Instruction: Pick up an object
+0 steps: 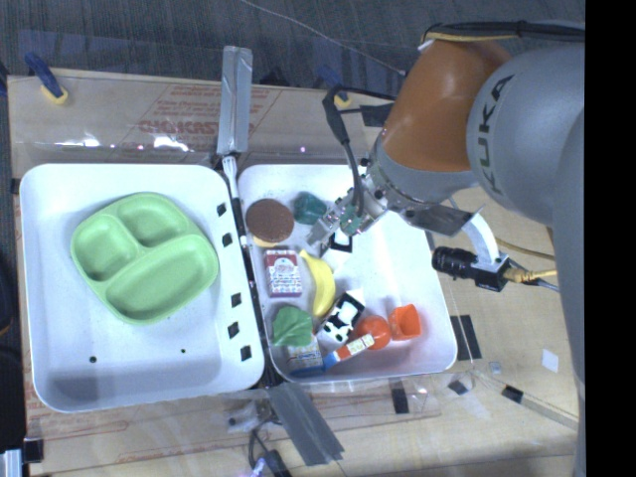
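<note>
Arm reaches in from the right, gripper [336, 229] low over the upper part of the right bin [429, 296]. Claw state: cannot tell, too small and cluttered. Nothing seen clamped in it. Just beside the gripper: teal lump [309, 208] and brown disc [269, 221]. Lower down: red box [283, 273], banana [320, 282], black-and-white block [344, 316], green thing [291, 326], orange cup [405, 321], red-orange bottle [364, 337]. Left bin [60, 356] carries a green divided plate [145, 256]
</note>
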Controlling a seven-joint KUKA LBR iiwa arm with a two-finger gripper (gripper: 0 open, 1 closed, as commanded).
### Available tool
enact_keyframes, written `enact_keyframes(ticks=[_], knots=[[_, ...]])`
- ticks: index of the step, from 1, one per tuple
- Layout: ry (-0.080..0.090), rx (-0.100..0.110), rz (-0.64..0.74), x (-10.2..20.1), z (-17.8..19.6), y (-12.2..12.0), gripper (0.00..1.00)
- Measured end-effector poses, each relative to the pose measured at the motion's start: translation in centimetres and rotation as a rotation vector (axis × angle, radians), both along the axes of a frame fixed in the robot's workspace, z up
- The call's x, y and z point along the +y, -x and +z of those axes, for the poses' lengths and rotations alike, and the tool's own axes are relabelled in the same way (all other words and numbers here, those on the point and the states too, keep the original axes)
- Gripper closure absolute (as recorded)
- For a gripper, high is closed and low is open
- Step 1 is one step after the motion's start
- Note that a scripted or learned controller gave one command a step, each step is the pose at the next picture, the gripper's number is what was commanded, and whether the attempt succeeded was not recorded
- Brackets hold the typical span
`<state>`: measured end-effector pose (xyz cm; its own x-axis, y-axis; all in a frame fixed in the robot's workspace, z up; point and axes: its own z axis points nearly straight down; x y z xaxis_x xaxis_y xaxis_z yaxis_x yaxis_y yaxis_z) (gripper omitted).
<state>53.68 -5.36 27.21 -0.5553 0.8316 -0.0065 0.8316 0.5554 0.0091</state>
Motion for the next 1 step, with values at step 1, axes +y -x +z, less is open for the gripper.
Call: enact_keyframes(ticks=[1], knots=[[-0.002, 0.016, -0.148, 3.86, -3.67, 4.47, 1.00]])
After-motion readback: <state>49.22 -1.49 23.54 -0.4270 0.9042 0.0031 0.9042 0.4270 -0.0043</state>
